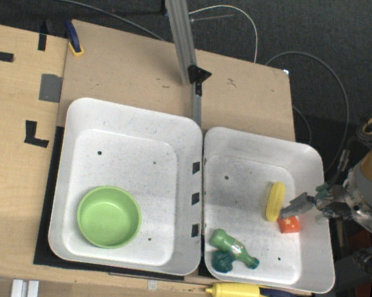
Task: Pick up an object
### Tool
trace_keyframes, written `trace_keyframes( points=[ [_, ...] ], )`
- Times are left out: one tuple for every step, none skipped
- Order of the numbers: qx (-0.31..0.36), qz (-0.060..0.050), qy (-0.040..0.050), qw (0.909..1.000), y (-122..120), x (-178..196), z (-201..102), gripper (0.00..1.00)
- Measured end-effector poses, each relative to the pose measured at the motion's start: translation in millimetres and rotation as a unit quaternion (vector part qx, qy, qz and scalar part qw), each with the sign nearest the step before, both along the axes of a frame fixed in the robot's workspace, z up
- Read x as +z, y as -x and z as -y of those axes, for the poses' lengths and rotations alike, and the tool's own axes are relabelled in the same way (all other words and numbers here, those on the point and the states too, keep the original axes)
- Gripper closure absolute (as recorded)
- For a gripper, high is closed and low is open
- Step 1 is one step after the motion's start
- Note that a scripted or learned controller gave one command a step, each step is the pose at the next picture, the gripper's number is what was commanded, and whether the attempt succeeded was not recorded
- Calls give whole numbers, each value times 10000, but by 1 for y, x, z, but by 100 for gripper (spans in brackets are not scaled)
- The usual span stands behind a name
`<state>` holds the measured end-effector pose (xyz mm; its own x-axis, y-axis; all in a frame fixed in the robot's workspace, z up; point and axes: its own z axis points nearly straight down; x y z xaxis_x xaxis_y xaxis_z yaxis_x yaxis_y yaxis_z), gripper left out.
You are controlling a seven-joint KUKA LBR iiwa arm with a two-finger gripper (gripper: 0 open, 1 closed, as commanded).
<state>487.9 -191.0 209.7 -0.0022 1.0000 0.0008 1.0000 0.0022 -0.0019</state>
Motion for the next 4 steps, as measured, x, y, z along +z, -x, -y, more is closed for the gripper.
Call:
trace_keyframes(
  points=[
    [-2,1,0,10000,0,0,0,0],
    [-7,-28,-4,10000,-4,-60,6,0],
    [-5,-23,-4,10000,0,-104,2,0],
    [-6,4,7,10000,0,-121,2,0]
  ],
)
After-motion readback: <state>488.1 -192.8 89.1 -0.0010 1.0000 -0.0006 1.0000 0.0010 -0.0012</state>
